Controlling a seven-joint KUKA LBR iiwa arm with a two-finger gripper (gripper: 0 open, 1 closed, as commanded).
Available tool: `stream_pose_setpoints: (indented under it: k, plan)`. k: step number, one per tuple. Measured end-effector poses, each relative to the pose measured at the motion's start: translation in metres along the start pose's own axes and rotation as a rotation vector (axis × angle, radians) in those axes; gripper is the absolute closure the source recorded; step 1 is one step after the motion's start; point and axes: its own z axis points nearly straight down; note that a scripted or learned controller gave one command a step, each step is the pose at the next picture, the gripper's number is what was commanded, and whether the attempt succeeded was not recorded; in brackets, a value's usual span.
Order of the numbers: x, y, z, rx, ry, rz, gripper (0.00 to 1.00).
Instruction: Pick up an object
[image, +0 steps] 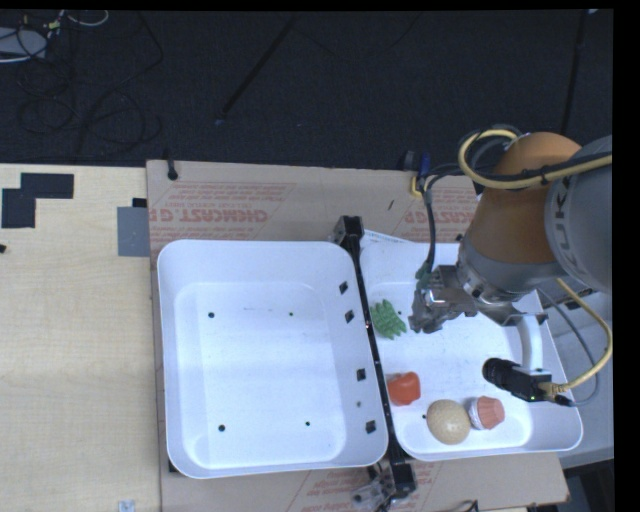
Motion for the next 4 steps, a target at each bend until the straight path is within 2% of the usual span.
stream_pose_setpoints:
  k: [1, 2, 3, 4]
  plan:
    - [0.069, 0.013, -0.103, -0.018, 0.003, -0.012, 1.0]
    - [0.109, 0.009, -0.081, -0.005, 0.001, -0.007, 1.0]
    - [0.105, 0.01, -0.05, -0.004, -0.001, -0.003, 1.0]
    - [0.085, -0.035, -0.256, -0.026, 0.003, -0.005, 1.0]
